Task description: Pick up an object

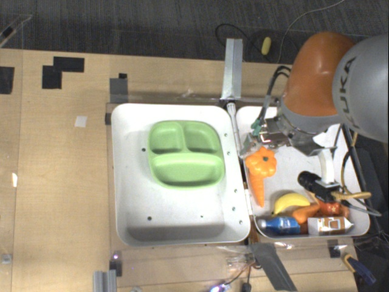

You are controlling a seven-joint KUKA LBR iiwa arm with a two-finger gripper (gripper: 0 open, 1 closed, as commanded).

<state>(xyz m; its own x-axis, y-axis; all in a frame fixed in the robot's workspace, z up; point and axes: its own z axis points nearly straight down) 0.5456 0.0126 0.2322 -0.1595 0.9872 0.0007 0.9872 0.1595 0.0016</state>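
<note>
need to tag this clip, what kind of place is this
Most likely a robotics lab bench set up for pick trials. Two shallow white bins sit side by side on a wooden bench, a KUKA arm reaches over toy food like a carrot, and cables trail across the dark carpet.

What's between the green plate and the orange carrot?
In the camera view, the white bin walls stand between the green plate and the carrot.

Grey arm (pixel 358 84) bent low, tool (pixel 262 137) downward.
</note>
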